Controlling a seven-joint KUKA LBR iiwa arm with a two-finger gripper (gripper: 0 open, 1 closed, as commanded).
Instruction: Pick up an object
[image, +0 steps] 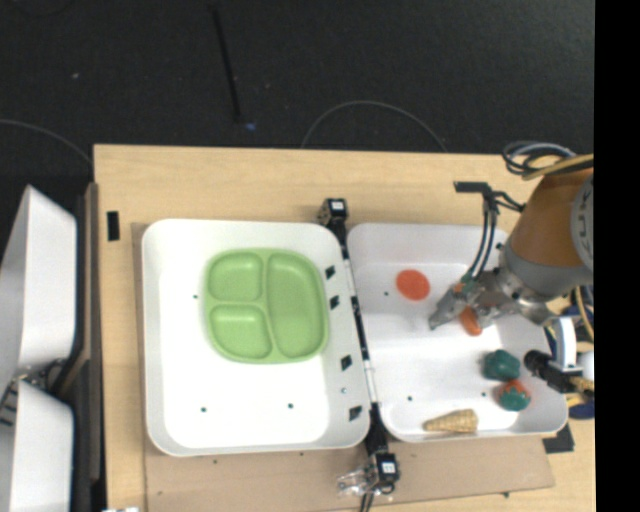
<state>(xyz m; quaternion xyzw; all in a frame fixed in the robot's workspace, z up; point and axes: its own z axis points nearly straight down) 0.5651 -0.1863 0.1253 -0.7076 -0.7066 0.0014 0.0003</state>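
The jaws (462, 312) are down inside the right-hand shallow white bin (400, 405), low over its floor near the middle. A small orange object (470, 322) sits right at their tips, and it looks to lie between or just under the fingers; at this angle I cannot tell whether they have closed on it or only straddle it, nor whether it has left the bin floor. So the grasp, by my reading, is being attempted but is not shown as secured, and the lift is not yet done.

Just beside the jaws, toward the far left of this bin, a round red-orange ball-like object (413, 285) rests untouched on the floor. Nearer the front right, a dark green lumpy object (500, 364) lies close to a teal object with a red spot (514, 397); the two are near each other, apart from the jaws. Along the front wall lies a tan cone-shaped piece (451, 423), well apart from the arm.

The grey arm with its orange band (548, 235) reaches in from the right and leans over the bin.

The left white bin (250, 425) holds a light green divided plate with three compartments (267, 304). Both bins sit side by side on the pale wooden worktop (230, 180).

What is left: confirm the grip and raise an object clear of the bin.
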